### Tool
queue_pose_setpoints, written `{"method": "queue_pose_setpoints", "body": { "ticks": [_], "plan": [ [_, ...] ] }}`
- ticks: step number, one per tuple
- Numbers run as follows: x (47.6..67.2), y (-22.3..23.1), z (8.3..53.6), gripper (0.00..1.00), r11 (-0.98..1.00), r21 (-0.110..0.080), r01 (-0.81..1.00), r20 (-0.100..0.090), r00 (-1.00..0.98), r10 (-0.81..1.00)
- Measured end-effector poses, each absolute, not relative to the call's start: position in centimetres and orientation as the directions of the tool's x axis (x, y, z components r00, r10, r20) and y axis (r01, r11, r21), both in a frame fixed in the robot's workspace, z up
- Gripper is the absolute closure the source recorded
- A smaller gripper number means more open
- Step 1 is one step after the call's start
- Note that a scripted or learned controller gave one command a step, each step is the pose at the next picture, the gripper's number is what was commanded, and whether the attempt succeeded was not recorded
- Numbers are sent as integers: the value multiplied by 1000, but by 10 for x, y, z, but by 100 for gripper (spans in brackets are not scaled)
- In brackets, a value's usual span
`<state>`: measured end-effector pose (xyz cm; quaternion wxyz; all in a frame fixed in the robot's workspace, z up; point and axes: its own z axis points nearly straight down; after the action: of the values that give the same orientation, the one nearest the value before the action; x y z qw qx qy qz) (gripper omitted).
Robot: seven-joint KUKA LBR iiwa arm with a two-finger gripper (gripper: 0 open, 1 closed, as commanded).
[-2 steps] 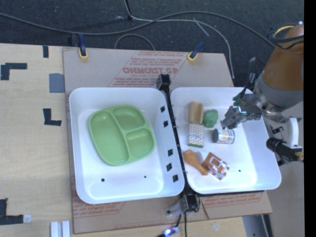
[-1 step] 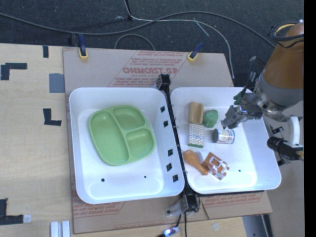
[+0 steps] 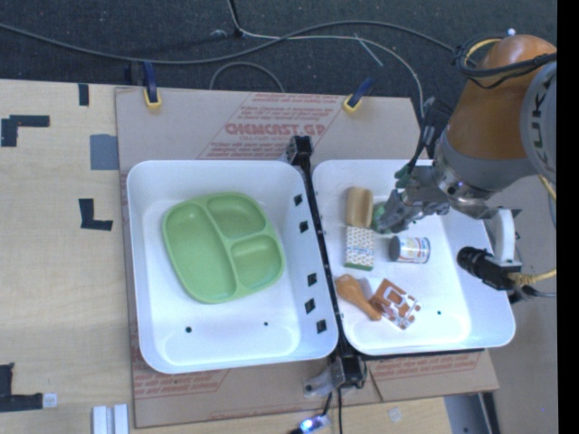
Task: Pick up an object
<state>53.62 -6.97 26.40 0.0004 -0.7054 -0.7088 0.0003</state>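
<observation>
The right bin point(image 3: 470, 319) holds a tan bread-like roll point(image 3: 359, 207), a green-and-white patterned box point(image 3: 359, 248), a small white can point(image 3: 412, 250) lying on its side, an orange carrot-like piece point(image 3: 355, 295) and a brown-and-white pretzel-like item point(image 3: 396, 303). My gripper point(image 3: 395, 217) hangs low over this bin, between the roll and the can, just above the can's left end. Nothing shows between its tips.
The left bin point(image 3: 154, 328) holds a green divided plate point(image 3: 223, 246). A black divider point(image 3: 312, 251) runs between the bins. The arm's orange band point(image 3: 493, 98) and grey wrist cover the right bin's far right corner. Cables point(image 3: 271, 39) lie on the dark floor behind.
</observation>
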Motion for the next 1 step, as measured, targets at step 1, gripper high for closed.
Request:
{"method": "queue_pose_setpoints", "body": {
  "ticks": [1],
  "plan": [
    [548,-16,254,100,5,-2,1000,-1,-5,1000]
  ]
}}
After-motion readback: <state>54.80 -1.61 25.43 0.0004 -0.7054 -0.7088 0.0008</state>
